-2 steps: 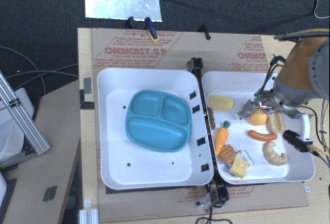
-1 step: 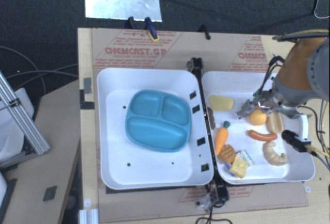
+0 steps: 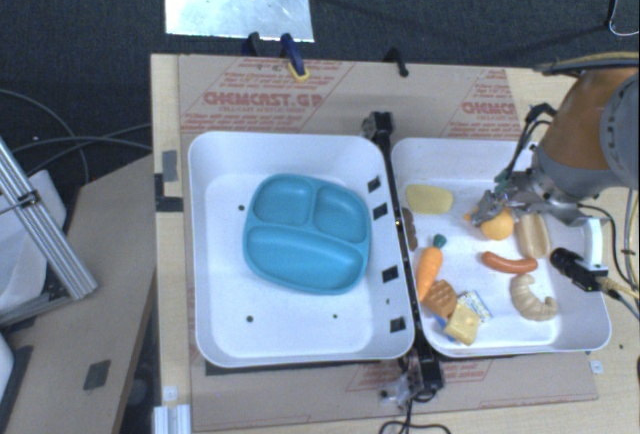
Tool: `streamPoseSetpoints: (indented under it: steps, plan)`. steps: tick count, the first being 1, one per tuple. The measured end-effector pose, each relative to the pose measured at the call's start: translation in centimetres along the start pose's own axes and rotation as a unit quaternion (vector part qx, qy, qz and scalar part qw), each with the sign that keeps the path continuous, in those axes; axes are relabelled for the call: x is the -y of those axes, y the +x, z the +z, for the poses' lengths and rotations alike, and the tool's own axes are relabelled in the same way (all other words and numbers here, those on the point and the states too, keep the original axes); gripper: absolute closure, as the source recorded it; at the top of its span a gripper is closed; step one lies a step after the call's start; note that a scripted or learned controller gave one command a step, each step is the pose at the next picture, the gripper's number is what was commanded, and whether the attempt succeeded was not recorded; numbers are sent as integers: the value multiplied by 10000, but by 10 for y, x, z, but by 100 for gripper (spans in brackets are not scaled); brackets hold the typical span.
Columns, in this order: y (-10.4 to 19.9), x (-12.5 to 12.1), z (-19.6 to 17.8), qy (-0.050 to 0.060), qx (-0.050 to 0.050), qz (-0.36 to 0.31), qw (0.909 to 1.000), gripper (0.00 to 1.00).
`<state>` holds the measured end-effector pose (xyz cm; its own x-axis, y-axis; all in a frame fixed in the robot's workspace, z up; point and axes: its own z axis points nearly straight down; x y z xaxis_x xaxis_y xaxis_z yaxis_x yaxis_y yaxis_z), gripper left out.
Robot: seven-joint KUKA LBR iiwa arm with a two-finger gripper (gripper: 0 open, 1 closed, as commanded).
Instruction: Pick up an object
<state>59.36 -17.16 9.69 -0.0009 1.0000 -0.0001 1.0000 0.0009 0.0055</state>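
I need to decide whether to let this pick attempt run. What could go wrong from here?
The gripper sits low over a small orange fruit packed against a bread roll and sausage, so it may nudge these neighbours. The round fruit could roll away or slip free. The bin's right wall is close to the arm.

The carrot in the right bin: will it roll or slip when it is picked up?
The carrot tapers and looks round, so it may roll sideways if nudged. Its smooth, plastic-looking surface could slip between fingers. It seems stiff and probably light, like a toy.
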Motion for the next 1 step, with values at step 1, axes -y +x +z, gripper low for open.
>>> streamPoseSetpoints:
  steps: [1]
  plan:
    - [-5,-2,-45,-1,7,2,10000,100]
